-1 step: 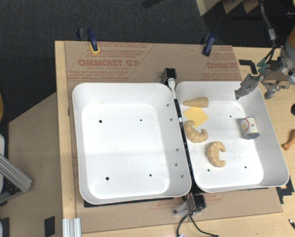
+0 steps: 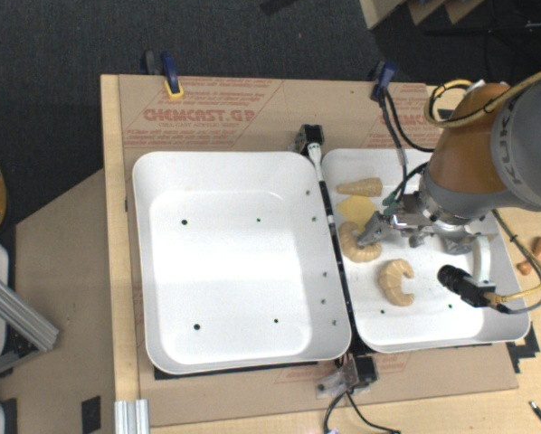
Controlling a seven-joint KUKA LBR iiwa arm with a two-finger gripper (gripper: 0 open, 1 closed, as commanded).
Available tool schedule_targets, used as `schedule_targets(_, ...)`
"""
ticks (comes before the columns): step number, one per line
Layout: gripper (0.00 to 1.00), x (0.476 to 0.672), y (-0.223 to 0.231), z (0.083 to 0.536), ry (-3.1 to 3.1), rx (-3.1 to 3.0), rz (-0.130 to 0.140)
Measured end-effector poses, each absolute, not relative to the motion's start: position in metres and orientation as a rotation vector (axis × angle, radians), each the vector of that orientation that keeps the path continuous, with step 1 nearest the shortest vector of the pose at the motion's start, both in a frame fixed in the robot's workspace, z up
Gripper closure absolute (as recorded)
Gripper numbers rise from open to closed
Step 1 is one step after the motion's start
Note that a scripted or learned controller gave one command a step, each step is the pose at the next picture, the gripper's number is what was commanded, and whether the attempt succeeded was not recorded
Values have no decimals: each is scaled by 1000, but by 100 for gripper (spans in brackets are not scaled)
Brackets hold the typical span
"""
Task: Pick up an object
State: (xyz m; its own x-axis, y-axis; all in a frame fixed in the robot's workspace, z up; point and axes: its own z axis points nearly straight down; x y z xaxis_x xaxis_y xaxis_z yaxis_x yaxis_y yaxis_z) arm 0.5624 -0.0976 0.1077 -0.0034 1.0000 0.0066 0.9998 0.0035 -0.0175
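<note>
Over the right bin (image 2: 488, 328), I have the gripper (image 2: 375, 233) low among the pastries, its tip right at the curled croissant (image 2: 358, 245) near the divider. I cannot tell from this slanted view whether it has closed on anything, so I will not count this as a grasp.

My worry is that the croissant lies close to the bin's left wall and just beside the yellow piece (image 2: 356, 210); as I judge it, a closing pinch could catch only an edge, or shove the pastry against the wall so it slips out on the lift.

As for contents: the right bin holds four items, namely that croissant, the yellow piece above it, a long pale roll (image 2: 360, 187) near the top, and a second croissant (image 2: 398, 281) lower down. Beside it sits the left bin (image 2: 162, 242).
</note>
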Motion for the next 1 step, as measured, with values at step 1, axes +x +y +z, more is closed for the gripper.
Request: schedule_targets(1,0,598,-54,190,-2233,-2219,-11)
